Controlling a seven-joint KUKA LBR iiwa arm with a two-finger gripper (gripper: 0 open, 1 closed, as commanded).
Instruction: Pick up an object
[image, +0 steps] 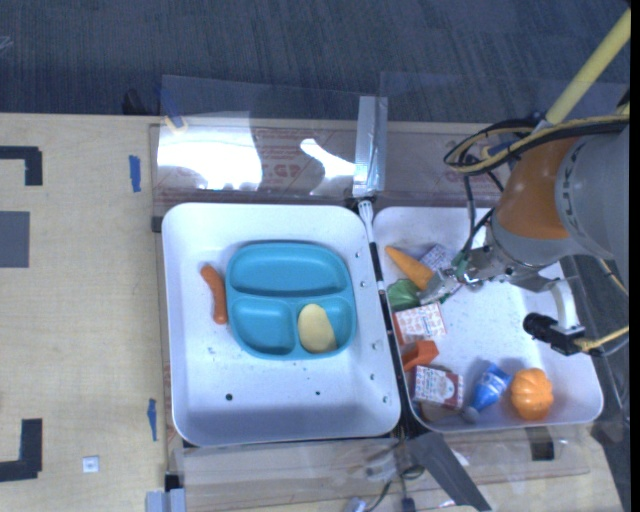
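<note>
gripper (447, 283): mine, low in right bin (585, 400), over the top-left clutter; how far open I can't tell, nothing visibly held
target: carrot (410, 264), just beside my tip (packets crowd it)
step: reaching in
next: centre on carrot, close, lift

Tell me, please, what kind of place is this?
Probably a robotics lab bench: a grey robot arm reaches over two white bins, and toy food such as a carrot lies inside.
</note>
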